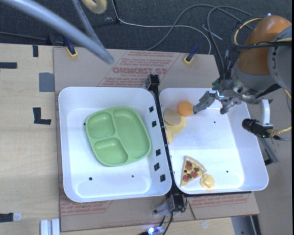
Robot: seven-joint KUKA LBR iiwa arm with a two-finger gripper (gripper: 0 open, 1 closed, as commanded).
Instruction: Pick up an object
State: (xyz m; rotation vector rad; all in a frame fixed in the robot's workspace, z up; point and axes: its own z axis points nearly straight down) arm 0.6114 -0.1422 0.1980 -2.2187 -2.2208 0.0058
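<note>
Two bins on bench. Right bin (245,146) holds an orange ball (185,108) near its upper left corner, touching a tan disc (172,117). Gripper (215,102) hangs just beside it, fingers spread, holding nothing. Ball looks light, smooth, prone to roll; pinch across its middle.

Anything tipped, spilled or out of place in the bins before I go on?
Nothing stands out. The green divided plate lies flat in the left bin. In the right bin, the orange ball, pizza slice and yellowish pieces lie loose. The gripper hangs open above it.
</note>
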